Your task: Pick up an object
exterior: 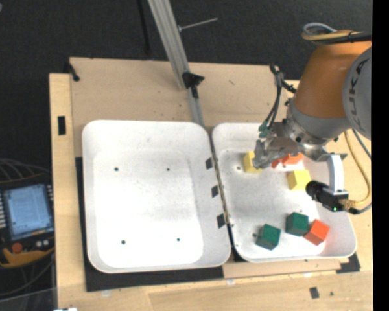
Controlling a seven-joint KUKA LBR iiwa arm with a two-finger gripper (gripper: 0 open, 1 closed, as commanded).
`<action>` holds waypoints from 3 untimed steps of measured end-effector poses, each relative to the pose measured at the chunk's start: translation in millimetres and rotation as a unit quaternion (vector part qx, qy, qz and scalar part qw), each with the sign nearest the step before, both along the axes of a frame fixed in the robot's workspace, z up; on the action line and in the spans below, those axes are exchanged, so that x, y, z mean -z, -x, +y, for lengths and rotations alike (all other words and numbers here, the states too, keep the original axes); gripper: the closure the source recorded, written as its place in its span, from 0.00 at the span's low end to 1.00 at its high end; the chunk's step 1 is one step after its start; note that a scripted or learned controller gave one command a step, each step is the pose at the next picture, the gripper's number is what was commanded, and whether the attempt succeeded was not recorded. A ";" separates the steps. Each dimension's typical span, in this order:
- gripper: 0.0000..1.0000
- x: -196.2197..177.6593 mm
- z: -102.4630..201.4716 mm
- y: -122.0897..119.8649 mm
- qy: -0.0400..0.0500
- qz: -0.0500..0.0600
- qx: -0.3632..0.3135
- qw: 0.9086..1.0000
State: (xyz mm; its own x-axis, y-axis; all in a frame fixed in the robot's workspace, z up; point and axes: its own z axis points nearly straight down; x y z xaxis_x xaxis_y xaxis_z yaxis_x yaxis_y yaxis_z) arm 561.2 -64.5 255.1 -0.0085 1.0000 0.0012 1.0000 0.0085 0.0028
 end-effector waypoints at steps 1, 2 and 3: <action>1.00 -2.2 51.2 -2.8 0.000 0.000 0.001 1.000; 1.00 0.3 92.4 -16.9 0.000 0.001 0.001 1.000; 1.00 -3.5 142.7 -29.0 0.000 0.000 0.000 1.000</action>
